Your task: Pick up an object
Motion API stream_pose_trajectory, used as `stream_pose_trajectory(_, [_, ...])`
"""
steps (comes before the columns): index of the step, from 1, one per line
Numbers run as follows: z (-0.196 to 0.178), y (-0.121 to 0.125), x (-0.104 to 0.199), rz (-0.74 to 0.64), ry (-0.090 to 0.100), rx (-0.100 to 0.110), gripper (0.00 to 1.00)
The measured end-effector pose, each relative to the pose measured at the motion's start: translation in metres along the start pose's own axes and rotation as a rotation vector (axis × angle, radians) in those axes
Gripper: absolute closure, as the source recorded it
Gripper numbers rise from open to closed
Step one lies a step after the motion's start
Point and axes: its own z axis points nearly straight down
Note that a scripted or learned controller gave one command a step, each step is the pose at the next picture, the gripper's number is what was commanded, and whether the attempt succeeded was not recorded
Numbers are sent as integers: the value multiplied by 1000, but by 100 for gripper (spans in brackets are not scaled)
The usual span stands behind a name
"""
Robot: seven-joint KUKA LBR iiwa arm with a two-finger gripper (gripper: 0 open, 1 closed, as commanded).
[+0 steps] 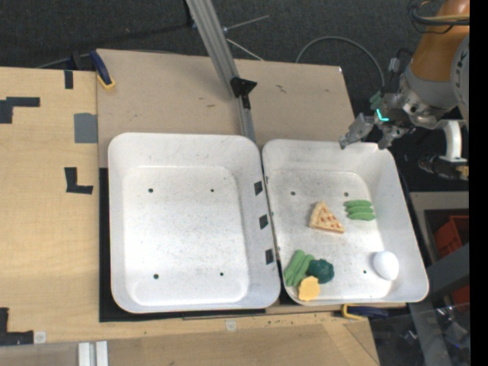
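Your bench top (46, 204) is pale wood-grain board, running off the left edge of the view. A browner board (183, 90) lies on it toward the back, under the far rims of the bins. Black tape marks (19, 109) sit on the pale wood at left, beside a grey patch (85, 126) and an L-shaped black piece (75, 180). You have a blue and yellow clamp (101, 69) at the brown board's back left corner. A slanted aluminium rail (213, 36) rises from between the bins toward the top of the view. Dark carpet-like floor (320, 14) lies behind the bench, with a thin cable (335, 44) looping over it. Light is even and soft.
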Motion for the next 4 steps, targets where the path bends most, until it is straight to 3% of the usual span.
stream_pose_trajectory(1, [-3,1,0,-2,-3,-5,0])
stream_pose_trajectory(4, [133,5,8,-2,-3,-1,0])
